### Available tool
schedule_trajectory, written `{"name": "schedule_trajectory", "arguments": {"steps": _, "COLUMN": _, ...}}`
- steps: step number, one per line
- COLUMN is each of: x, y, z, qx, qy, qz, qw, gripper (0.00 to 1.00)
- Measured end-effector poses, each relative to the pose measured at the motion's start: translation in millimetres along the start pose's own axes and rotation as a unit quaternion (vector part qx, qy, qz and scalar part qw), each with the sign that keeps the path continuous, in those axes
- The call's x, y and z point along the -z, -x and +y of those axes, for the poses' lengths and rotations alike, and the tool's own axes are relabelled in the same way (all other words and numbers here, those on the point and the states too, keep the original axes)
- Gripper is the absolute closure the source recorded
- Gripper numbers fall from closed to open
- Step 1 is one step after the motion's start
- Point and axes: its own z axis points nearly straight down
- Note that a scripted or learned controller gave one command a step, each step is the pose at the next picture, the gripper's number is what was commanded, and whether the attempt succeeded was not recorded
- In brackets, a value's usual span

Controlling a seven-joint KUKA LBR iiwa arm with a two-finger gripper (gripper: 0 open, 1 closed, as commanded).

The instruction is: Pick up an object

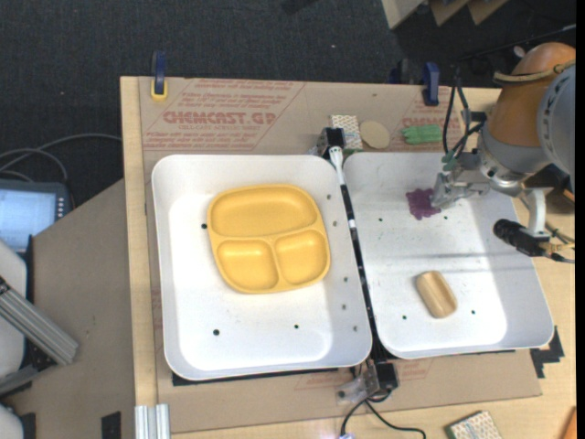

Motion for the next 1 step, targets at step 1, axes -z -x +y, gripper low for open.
{"name": "schedule_trajectory", "arguments": {"steps": 1, "x": -0.8, "y": -0.2, "z": -0.3, "qx": 0.000, "qy": -0.001, "qz": 0.000, "qw": 1.0000, "gripper": 0.00}}
